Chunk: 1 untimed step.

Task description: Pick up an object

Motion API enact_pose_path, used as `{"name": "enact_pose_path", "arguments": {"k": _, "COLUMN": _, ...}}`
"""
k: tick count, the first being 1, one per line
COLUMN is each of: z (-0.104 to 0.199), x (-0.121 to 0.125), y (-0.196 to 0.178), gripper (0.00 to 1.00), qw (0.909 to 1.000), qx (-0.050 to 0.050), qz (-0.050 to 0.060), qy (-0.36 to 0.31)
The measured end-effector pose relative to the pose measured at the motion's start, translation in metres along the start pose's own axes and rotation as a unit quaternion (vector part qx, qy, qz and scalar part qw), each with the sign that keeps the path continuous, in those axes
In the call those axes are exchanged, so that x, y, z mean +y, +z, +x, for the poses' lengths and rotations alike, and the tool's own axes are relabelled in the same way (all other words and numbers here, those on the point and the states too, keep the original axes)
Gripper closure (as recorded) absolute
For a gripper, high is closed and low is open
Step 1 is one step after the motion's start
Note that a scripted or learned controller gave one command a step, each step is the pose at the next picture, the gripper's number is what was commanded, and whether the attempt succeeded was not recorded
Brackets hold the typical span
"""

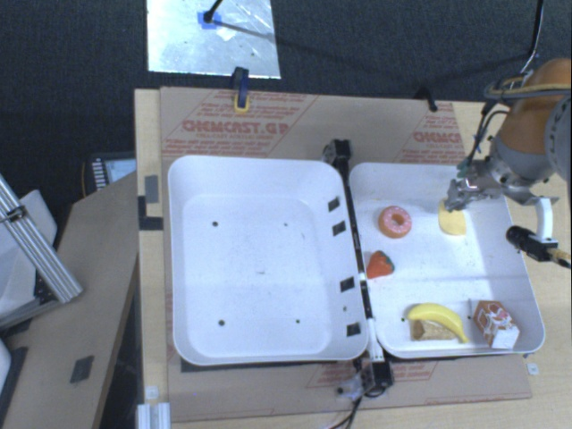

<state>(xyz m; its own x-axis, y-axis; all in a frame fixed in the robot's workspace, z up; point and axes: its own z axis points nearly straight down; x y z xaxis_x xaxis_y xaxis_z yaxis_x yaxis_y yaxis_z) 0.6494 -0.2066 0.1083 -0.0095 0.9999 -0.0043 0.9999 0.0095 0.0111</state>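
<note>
In the right bin (420, 179) lie a pink frosted donut (394, 222), a pale yellow piece (453, 221), a red strawberry (381, 264), a yellow banana (437, 316) resting over a tan bread slice (431, 331), and a small red-and-white box (495, 323). My gripper (459, 195) hangs at the bin's far right, its tip right above the far edge of the pale yellow piece. Nothing shows between its tips.
The left bin (259, 257) sits beside the right one, with black clips (344, 231) along the shared wall. Both stand on a cardboard sheet (268, 119). A metal plate (213, 23) lies beyond the bench.
</note>
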Motion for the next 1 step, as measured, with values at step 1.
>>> {"name": "enact_pose_path", "arguments": {"k": 1, "z": -0.0003, "x": 0.0012, "y": -0.0112, "gripper": 1.00, "qw": 1.0000, "qx": -0.001, "qz": -0.002, "qy": -0.001}}
